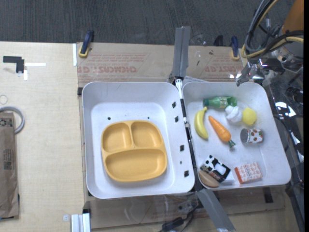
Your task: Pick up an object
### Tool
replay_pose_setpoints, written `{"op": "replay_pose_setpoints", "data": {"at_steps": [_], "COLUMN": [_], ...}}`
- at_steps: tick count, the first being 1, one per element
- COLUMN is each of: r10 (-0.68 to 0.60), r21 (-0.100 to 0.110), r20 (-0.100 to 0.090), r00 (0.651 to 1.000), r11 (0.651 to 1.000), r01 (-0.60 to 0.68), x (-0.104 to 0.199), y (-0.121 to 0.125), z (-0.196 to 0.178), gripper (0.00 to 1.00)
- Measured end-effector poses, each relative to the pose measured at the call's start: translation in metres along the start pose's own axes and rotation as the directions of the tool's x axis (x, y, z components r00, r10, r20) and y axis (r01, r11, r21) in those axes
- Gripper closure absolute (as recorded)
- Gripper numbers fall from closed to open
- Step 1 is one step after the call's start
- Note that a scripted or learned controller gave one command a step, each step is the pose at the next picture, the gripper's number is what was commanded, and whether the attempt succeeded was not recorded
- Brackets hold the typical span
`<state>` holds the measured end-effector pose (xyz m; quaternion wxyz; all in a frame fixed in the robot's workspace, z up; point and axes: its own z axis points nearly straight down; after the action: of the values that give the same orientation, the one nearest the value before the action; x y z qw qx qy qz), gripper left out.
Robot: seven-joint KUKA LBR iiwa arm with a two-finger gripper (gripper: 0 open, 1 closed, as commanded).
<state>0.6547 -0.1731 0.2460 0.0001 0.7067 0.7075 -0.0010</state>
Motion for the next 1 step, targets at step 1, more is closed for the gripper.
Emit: {"op": "replay_pose_setpoints", "data": {"at_steps": [1], "r10": [-0.441], "r21": [-0.002], "r20": [0.001], "r00": [0.898], "r11": [0.898], "r01": [0.441], "x": [0.0203], "y": [0.0048], "z": [0.1203], "gripper": [0.00]}}
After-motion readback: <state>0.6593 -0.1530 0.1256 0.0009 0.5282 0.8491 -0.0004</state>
